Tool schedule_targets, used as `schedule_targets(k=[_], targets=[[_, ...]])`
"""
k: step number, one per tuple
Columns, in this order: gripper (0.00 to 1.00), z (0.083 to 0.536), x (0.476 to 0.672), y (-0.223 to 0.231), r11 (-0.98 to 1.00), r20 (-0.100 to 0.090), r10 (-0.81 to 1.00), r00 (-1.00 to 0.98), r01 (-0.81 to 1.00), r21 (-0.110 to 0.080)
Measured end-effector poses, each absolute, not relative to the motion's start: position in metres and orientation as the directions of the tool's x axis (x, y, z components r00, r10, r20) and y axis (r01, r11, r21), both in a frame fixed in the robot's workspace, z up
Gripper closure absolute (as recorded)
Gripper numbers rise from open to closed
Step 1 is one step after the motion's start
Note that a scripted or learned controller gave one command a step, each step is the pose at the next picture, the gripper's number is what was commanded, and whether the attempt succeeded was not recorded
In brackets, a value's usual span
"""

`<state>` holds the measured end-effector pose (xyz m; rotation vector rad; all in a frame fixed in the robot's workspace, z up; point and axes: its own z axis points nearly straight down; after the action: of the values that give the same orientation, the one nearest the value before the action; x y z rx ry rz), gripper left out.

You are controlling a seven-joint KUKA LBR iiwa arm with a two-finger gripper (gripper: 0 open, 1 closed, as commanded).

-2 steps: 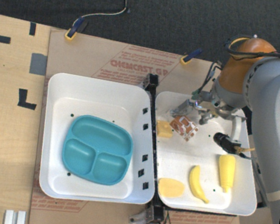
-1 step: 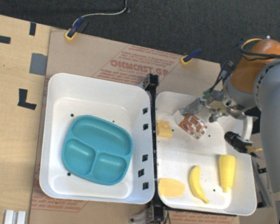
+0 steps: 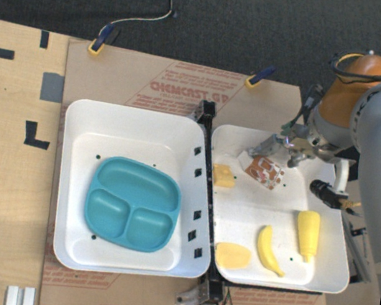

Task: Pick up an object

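- The tabletop [image 3: 1,151] carries a sheet of cardboard [image 3: 180,84], fixed at its far edge by two clamps; this sheet probably keeps both bins from sliding.
- The left bin [image 3: 83,122] holds a teal divided plate [image 3: 132,204]. The plate lies flat, hollow side up, near the bin's centre, well apart from the arm's working zone.
- A row of black clips [image 3: 201,186] runs along the seam between the bins, joining the two adjacent walls.
- The right bin [image 3: 331,286] holds the candidate items. A small pale yellow block [image 3: 223,176] lies just beside the left wall. A flat yellow-orange wedge [image 3: 233,256] lies near the front wall.
- A toy banana [image 3: 271,251] lies flat beside the wedge; its long axis runs from the far left to the near right, and it curves slightly.
- A red-and-white packet [image 3: 265,171] sits in the far part of the right bin, tilted, its long axis roughly left to right. One end is raised towards the gripper.
- The gripper [image 3: 287,145] hangs directly over the far end of the packet, touching or just above it. Whether it is clenched or released cannot be determined; a grasp is not confirmed.
- A yellow bottle-like item [image 3: 307,234] lies with its long axis pointing from far to near, close to the right wall.
- Judgement: the packet is the likely target, since the gripper is positioned on it.
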<state>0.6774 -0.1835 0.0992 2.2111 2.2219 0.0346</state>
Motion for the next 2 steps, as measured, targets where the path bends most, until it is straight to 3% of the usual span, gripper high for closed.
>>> schedule_targets(k=[1, 2], targets=[[0.0, 0.099, 0.677, -0.199, 0.006, 0.01, 1.0, -0.006, 1.0, 0.02], [0.0, 0.099, 0.676, -0.146, 0.003, -0.009, 1.0, -0.003, 1.0, 0.027]])
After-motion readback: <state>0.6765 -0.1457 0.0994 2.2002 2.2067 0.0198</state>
